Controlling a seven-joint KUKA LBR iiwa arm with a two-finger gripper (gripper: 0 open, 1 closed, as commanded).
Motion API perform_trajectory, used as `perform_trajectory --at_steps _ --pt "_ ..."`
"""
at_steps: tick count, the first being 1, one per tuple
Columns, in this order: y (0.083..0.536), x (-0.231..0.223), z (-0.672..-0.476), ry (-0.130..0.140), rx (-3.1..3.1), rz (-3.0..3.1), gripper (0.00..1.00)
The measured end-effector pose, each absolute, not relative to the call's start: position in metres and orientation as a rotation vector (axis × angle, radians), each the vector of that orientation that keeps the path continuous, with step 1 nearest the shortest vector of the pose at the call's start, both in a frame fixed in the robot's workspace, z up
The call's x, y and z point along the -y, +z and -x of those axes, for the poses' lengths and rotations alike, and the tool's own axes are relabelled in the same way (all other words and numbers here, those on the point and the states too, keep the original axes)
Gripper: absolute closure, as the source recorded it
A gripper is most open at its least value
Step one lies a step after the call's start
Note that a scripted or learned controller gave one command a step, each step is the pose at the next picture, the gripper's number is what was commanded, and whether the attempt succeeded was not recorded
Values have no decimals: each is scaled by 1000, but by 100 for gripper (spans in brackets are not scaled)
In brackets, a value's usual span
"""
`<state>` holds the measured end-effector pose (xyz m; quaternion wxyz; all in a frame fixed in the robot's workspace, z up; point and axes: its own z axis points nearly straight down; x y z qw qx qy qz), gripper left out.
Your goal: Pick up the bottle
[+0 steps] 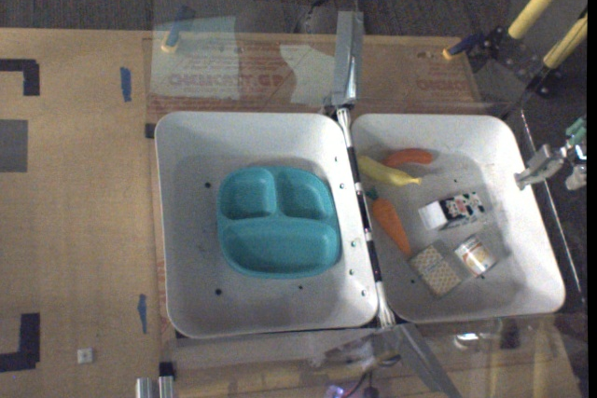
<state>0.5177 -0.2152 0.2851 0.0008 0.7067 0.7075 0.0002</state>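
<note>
Gripper (548, 165) at right bin's (522, 294) right rim, finger state unclear. Small bottle (475, 254) lies left and below gripper, beside patterned block (436, 270).

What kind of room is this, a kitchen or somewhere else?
Probably a robot lab, not a kitchen. Two white bins sit on a taped cardboard bench over grey carpet. One holds a teal divided plate; the other holds toy food like a carrot and banana. A gripper waits at the right edge.
</note>
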Motion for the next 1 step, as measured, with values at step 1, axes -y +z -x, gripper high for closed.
perform_trajectory --at_steps 1 --pt "123 212 -558 16 -1812 -2552 0"
